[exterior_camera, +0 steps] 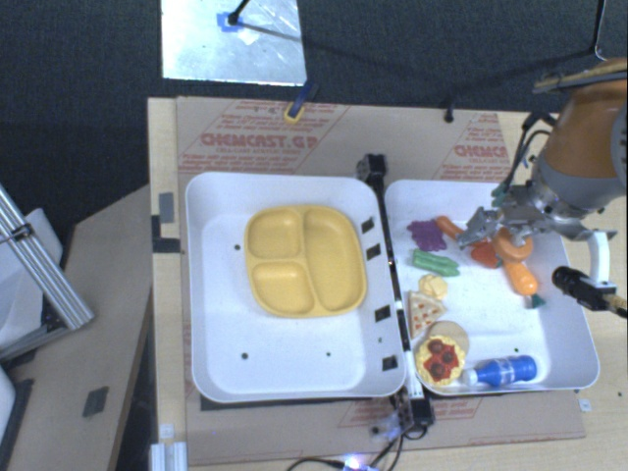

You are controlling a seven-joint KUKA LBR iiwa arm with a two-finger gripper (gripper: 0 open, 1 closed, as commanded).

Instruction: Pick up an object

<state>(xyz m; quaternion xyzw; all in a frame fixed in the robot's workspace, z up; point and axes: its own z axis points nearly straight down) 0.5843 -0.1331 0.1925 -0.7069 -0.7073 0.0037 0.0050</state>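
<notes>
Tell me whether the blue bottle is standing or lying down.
Lying down. The blue bottle rests on its side along the right bin's front edge, white cap end toward the small pizza.

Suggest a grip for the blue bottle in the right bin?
Take the bottle across its middle, from straight above. It lies on its side along the bin's near wall, so span its narrow width. The pizza toy crowds its cap end, so stay clear of that.
</notes>
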